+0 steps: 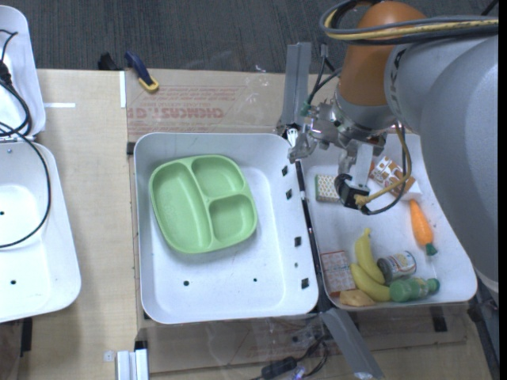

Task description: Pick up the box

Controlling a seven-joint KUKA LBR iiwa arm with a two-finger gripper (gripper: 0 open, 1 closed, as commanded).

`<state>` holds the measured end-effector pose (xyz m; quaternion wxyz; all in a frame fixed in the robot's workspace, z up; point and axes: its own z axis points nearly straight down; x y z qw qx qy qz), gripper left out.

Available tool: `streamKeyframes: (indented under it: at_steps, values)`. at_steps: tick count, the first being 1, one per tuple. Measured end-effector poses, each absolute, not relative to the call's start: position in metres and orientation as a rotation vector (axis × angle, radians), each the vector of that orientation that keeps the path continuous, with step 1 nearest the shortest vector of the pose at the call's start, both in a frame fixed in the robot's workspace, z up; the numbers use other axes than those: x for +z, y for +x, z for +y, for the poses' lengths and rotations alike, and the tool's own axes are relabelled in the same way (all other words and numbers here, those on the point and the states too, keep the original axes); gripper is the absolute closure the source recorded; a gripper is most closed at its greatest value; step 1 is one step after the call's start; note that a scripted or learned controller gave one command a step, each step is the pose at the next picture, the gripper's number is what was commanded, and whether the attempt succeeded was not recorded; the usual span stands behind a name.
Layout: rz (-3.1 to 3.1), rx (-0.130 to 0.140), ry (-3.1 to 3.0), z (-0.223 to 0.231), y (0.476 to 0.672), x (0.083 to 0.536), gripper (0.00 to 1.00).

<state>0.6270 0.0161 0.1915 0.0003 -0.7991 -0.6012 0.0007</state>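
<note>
A robotics lab — grey, orange-banded arm (444, 62) over white bins (222, 283) on a plywood bench (79, 109), loose cables (43, 196)

The grey arm (455, 109) is seen reaching in from the right edge of the frame, and the upper right corner is taken up by its bulk. An orange band (379, 50) is carried above the wrist (360, 117) (cables are looped over its top). The end effector (313, 137) is held just right of the frame's centre, angled down and leftward.
</note>
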Motion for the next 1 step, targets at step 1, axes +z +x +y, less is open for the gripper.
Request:
streamKeyframes:
  at_steps: [1]
  values:
    - [-1.852,0.007,-2.537,-0.0504,0.5759,0.1909,0.0]
